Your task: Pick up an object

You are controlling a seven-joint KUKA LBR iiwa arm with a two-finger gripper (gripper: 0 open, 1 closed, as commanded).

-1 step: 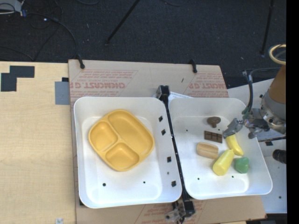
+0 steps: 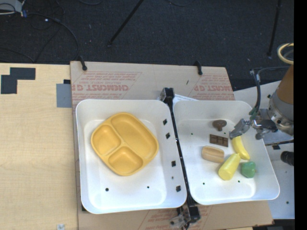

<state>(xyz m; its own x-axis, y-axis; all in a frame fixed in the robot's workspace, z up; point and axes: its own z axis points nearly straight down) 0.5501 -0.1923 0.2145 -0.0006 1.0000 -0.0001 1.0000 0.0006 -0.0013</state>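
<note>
The robot's hand (image 2: 247,126) hangs over the right bin (image 2: 268,195), fingers apparently parted and gripping nothing, with a banana (image 2: 241,148) just below it, the nearest of several clustered toy foods, likely its target.

Yellow banana (image 2: 241,148) lies flat in the right bin (image 2: 268,188)

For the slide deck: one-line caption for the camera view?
Gripper poised over right bin beside banana; yellow divided plate in left bin.
</note>
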